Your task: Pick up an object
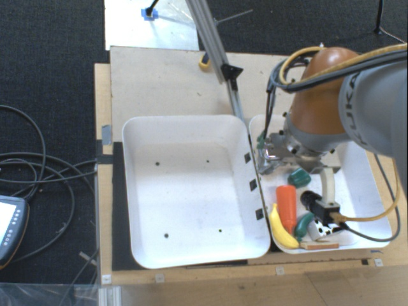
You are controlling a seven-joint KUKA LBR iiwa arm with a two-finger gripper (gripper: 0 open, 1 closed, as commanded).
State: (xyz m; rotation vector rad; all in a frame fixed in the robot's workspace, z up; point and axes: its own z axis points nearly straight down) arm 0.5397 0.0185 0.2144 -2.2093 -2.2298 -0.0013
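Objects for picking lie in the near part of the right bin (376, 190). An orange cylinder (287, 207) lies lengthwise, near to far. A yellow banana (281, 229) lies just beside it on the left, along the bin's left wall. A green piece (299, 176) sits at the cylinder's far end, and a second green piece (303, 223) at its near right. A small black-and-white item (326, 230) lies right of that. A thin brown strip (319, 246) rests against the near rim.

The end effector (270, 153) is low over the far left part of the right bin, apart from the cylinder. The wrist hides it, so its opening and any hold cannot be told.

The arm (373, 101) enters from the right. Its orange band (322, 88) covers the far part of the bin. Dark lettering on the grey link is cut off and cannot be read in full.

The left bin (191, 190) touches the right bin, with black tabs (253, 184) along the shared wall. Both stand on the table (166, 81). A grey pole (210, 30) slants down from the far side to the gap between the bins. Blue tape (150, 13) marks a pale sheet beyond the table. Cables (38, 164) and a screen (7, 225) lie on the dark floor at left.
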